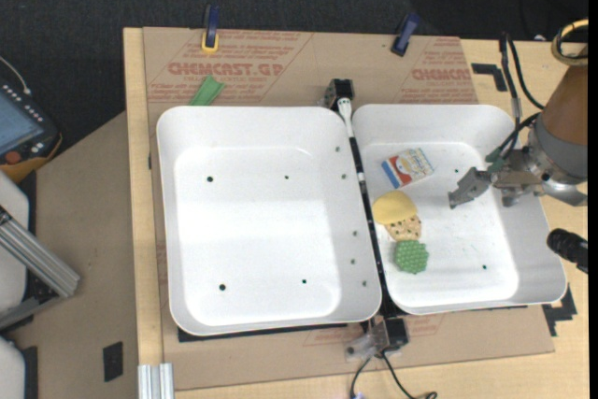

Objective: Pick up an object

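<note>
The arm reaches in from the right over the right bin (pixel 523 268), wrist tilted down, its end effector (pixel 464 192) hovering above the bin floor; whether it is clenched or released cannot be told. Left of it lie a red-and-blue packet (pixel 407 166), a yellow block (pixel 397 214) and a green ball (pixel 410 256).

Both white bins (pixel 252 220) look like smooth, slightly glossy plastic, set on a matt brown cardboard-like sheet (pixel 280 61) printed in red over the pale wood-look counter (pixel 84 201), while the green ball (pixel 410 257) appears bumpy, the yellow block (pixel 398 214) matt and the small packet (pixel 407 166) glossy printed.
</note>
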You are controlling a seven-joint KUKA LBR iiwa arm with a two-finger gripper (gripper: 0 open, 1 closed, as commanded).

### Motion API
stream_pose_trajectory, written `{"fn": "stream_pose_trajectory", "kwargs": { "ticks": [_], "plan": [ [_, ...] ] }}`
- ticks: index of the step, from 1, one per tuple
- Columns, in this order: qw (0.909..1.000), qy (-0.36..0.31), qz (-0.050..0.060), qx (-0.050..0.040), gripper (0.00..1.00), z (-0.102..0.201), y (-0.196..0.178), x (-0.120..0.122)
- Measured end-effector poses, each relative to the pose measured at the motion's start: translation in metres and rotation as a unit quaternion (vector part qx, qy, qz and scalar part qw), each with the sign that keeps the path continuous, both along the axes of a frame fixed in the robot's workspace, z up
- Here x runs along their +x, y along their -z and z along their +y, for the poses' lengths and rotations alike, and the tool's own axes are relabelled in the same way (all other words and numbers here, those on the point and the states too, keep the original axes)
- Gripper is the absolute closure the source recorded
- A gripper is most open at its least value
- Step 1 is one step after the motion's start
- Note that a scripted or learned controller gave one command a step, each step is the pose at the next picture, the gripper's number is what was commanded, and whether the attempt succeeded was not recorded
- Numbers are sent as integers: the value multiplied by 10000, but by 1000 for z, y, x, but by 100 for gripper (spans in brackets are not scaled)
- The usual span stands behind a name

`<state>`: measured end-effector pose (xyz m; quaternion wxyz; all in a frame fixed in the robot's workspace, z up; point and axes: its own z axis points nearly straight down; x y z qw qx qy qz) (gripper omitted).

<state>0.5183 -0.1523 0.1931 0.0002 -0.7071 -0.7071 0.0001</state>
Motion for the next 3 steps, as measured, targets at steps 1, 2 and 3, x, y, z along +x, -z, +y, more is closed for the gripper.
{"fn": "stream_pose_trajectory", "kwargs": {
  "ticks": [1, 2, 3],
  "plan": [
    [9999, 5, -107, -42, 0, -29, -219, -39],
    [9999, 3, -100, -47, 0, -51, -349, -39],
    [10000, -6, -40, -27, 100, -50, -352, -38]
  ]
}}
